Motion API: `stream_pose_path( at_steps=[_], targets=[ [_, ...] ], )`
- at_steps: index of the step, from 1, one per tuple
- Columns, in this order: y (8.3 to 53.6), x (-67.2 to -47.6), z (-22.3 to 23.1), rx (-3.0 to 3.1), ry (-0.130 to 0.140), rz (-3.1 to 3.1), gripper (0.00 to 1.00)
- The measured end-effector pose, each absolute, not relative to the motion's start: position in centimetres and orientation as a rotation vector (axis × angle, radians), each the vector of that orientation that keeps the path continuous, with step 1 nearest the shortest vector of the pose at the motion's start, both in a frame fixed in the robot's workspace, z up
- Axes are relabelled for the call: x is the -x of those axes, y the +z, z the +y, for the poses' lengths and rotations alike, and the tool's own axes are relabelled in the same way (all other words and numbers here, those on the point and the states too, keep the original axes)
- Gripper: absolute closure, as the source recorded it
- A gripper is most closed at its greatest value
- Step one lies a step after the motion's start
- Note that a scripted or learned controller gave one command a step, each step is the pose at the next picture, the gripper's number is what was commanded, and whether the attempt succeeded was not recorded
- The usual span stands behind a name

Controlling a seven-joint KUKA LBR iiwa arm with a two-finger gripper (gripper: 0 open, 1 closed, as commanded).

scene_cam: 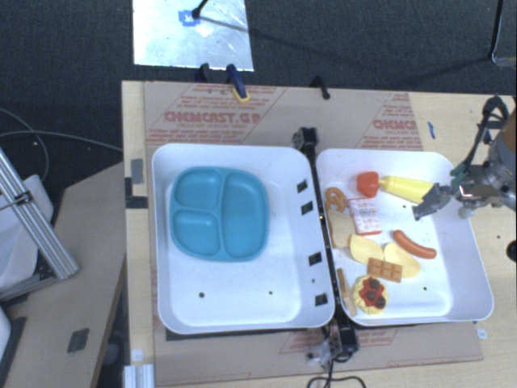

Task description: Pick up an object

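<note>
Bench (266,107): brown board with red lettering, bears two shallow white bins side by side.
Left bin (242,301): white, holds one blue plate.
Right bin (464,281): white, holds a cluster of toy food toward its left and middle.
Blue plate (219,213): divided into three compartments, sits in the upper left part of the left bin.
Arm (493,176): reaches in from the right, above the right bin's upper right edge.
Gripper (440,199): dark fingertip pointing left over the right bin, just right of the yellow bottle; open or closed, cannot tell; nothing seen between its tips.
Yellow bottle (406,187): lies on its side near the top of the right bin, beside the red tomato.
Sausage (414,245): red-orange, lies slantwise below the gripper.
Red tomato (367,183): just left of the bottle.
Pretzel (335,199): near the bin's left wall.
Waffle (385,270): brown square, lies on pale yellow slices.
Small pizza (371,293): lowest item, near the front wall.
</note>
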State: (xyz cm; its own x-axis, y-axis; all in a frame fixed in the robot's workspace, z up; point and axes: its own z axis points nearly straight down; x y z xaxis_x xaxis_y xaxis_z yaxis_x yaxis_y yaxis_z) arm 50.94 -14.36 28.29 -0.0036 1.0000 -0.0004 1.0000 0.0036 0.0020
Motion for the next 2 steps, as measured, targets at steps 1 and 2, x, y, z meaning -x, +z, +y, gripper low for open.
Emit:
stream_pose_path(
  at_steps=[1,2],
  targets=[
    [10.9,-50.3,-20.5,-2.233,-0.012,2.224,0.00],
    [8.4,-58.0,-18.0,-2.207,0.005,2.227,0.00]
  ],
)
